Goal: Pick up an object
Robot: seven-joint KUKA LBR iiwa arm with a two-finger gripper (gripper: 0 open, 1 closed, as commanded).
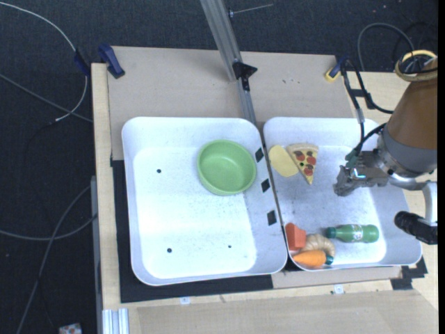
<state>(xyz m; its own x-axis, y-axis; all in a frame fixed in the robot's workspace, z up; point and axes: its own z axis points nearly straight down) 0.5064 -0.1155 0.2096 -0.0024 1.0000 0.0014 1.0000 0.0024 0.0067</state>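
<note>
My gripper (345, 184) hangs over the right bin (327, 127), toward its right side, above bare floor. A toy pizza slice (304, 161) lies to its left next to a pale yellow piece (281, 161). Below the gripper a green bottle (353, 234) lies on its side. In the bin's near left corner sit an orange-red block (295, 236), a tan toy (320, 243) and an orange carrot-like piece (310, 259). Nothing shows between the fingers.
The left bin (160, 193) holds a green bowl (226, 166) near its far right. A metal pole (221, 30) slants down to the divider between the bins. Cables (361, 106) run along the right bin's far right edge.
</note>
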